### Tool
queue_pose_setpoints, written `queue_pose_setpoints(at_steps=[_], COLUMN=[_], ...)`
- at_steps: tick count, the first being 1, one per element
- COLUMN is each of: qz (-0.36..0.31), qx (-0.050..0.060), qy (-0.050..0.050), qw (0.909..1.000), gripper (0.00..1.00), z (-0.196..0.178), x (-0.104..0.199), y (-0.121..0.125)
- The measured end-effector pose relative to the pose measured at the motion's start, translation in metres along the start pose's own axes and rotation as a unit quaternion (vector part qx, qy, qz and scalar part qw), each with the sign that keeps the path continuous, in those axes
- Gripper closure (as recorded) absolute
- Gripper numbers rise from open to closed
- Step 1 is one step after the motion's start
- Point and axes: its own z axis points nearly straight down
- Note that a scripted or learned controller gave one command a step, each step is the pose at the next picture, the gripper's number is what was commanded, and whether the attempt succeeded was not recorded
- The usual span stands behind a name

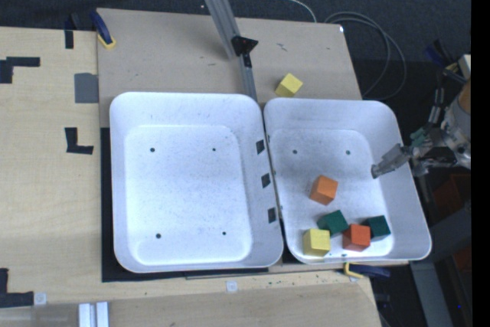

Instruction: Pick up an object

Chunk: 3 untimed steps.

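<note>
Wooden bench (pixel 191 65) carrying two shallow white bins, on dark flooring. Task objects lie in the right bin (pixel 306 115): an orange cube (pixel 324 189) near its middle; toward the bin's near wall, a yellow cube (pixel 316 241), green cube (pixel 333 222), red-orange cube (pixel 357 236) and teal cube (pixel 377 226) clustered together. The claw (pixel 383 167) sits at the right bin's right rim, above the cluster, holding nothing; whether it is wide or narrow cannot be told. Judged step: approach. Next, the claw must centre over one cube and descend. The left bin (pixel 184 112) adjoins the right bin; a stray yellow block (pixel 289 84) lies on the bench just beyond the right bin.
</note>
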Motion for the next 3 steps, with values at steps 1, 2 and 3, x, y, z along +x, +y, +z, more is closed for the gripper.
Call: queue_pose_setpoints(at_steps=[1, 2, 3], qz=[0.0, 0.0, -0.003], qx=[0.001, -0.001, 0.001], qy=[0.002, 0.0, 0.002], qw=[1.0, 1.0, 1.0], gripper=[0.0, 0.0, 0.0], z=[0.145, 0.134, 0.151], x=[0.037, 0.032, 0.095], y=[0.02, 0.006, 0.025])
